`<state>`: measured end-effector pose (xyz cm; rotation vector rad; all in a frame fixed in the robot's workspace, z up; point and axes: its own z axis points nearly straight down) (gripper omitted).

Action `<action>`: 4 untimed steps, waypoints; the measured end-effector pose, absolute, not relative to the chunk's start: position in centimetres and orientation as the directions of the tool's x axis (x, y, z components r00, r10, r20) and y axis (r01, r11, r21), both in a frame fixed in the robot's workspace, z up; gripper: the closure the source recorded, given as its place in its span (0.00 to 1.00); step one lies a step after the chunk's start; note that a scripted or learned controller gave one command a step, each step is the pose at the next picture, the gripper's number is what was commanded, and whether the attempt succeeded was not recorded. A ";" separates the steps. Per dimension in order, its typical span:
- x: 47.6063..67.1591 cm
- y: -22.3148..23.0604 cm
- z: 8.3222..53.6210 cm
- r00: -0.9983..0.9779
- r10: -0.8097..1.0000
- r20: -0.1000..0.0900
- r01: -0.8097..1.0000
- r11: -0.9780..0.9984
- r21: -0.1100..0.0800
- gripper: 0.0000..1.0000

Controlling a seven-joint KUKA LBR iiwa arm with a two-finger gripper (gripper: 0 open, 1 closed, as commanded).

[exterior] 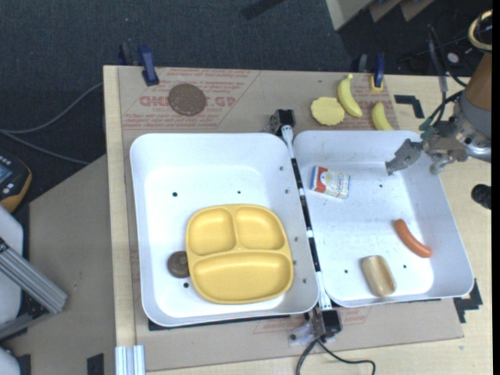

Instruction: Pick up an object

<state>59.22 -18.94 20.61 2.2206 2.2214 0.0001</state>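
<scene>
**Approach over the right bin, nothing gripped**

Gripper [405,159] hangs above the far right part of the right bin [445,209], and no object sits between its fingers. Two dark fingertips splay out toward the bin's middle with a gap between them, so the fingers read as apart.

Three candidates lie in this bin. The small white carton [329,182] with red and blue print rests to the left of the fingertips, near but not touching. The orange sausage [412,237] lies well below the fingertips, toward the near edge, at a slant. The tan bread roll [377,275] sits further still, at the bin's near edge.

To do this step well, I judge the carton the shortest reach. The fingers should straddle its narrow sides and come down square, since a flat-lying box can skid if one finger lands first. The sausage looks round and may roll, so the fingers should close across its width, not along its length.

The arm enters from the right, its wrist just outside the bin's right wall, its fingers pointing left and slightly down.
</scene>
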 end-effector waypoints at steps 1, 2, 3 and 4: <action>58.1 -22.3 10.3 0.002 1.000 0.007 1.000 -0.002 -0.008 0.00; 53.4 -21.0 8.3 0.001 1.000 0.004 1.000 -0.001 -0.007 0.00; 53.7 -21.1 9.5 0.001 1.000 -0.001 1.000 -0.001 0.002 1.00; 60.3 -14.5 13.9 -0.009 1.000 -0.001 1.000 0.009 0.010 1.00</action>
